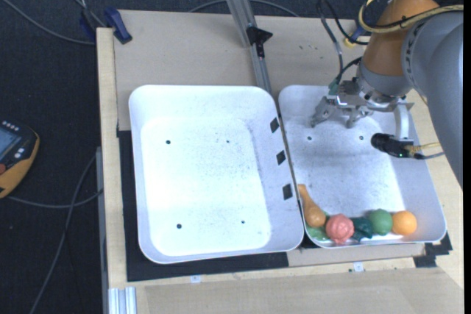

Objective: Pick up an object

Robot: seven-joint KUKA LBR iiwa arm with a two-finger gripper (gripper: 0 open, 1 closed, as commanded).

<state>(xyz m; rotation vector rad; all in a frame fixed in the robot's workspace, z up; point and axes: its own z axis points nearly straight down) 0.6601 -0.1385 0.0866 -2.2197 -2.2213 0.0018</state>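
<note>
Toys nearest the camera: a row of small objects lies along the near wall of the right bin (416, 180) — a slim orange carrot-like piece (310, 207), a pink ball (339, 227), a green ball (380, 220) and an orange ball (404, 222), with a flat bluish-green piece (363, 230) between the pink and green ones.
Task's thing: any of these would do; all sit on the floor of the right bin, crowded into its near edge, touching or just beside one another.
Progress: by my reading nothing is picked yet. No object is between the fingers and every toy rests in the bin, so the reach, the grasp and the lift are all left to do.
Gripper: the gripper (340, 112) hangs over the far part of the right bin, well apart from the row of toys, which lies at the opposite end of that bin.
Jaws: they look spread apart, the thin metal fingers splayed towards the bin floor, with only bare white floor beneath them.
Arm pose: the arm (434, 48) comes in over the far right corner of the right bin, its orange band (394, 26) above the wrist, wrist pointing down and slightly towards the left bin (147, 106).
Left bin: sits just beside the right bin, sharing the middle edge where small black clips (280, 157) show.
Pole: a grey metal pole (237, 4) slants down to the far edge between the two bins.
What is left, as a judgement: the gripper must travel the length of the right bin to the near wall; the crowding there may make a clean single grasp awkward.
</note>
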